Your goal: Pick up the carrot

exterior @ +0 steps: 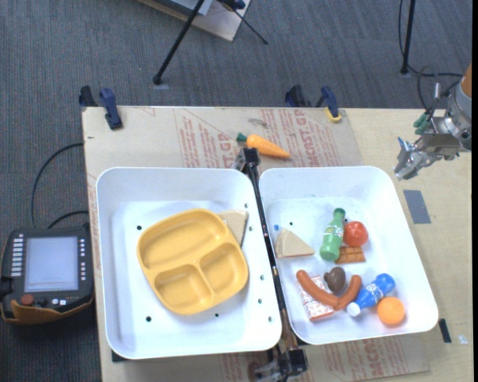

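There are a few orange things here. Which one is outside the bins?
The orange toy carrot with a green top lies on the brown board behind the bins. The orange ball sits inside the right white bin.

Carrot (pixel 268 146) on bench behind bins; pincer (pixel 414 159) well right

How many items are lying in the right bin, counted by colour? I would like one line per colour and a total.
Green: 1, bottle
Red: 2, tomato, sausage
Orange: 1, ball
Blue: 1, bottle
Tan: 1, wedge
Brown: 1, small piece
Total: 7, leaving out the flat pieces under them.
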`<state>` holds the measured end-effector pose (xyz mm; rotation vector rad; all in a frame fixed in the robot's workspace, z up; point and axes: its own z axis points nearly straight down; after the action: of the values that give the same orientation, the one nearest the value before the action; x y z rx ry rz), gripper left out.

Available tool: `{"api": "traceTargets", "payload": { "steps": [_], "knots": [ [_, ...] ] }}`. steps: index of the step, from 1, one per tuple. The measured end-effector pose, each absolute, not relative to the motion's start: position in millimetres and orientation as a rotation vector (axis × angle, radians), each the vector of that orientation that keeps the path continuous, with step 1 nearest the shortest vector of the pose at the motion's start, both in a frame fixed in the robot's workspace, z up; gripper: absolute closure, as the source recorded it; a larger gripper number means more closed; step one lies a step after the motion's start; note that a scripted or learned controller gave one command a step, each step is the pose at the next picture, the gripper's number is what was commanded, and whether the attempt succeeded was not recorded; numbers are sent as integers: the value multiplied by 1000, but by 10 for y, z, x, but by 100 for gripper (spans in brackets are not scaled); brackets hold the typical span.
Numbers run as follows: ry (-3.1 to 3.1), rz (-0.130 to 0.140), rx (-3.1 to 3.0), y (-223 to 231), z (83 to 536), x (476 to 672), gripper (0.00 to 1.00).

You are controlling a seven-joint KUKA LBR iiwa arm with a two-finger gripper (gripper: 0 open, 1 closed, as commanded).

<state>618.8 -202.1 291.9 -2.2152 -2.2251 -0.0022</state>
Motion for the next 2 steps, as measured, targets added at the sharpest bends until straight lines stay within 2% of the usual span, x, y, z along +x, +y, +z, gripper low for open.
{"api": "traceTargets", "payload": {
  "steps": [1,2],
  "knots": [
    [-2076,0,-2352,-1795,2696,6380,100],
    [-1756,4,-2597,-1356,2612,6421,100]
  ]
}}
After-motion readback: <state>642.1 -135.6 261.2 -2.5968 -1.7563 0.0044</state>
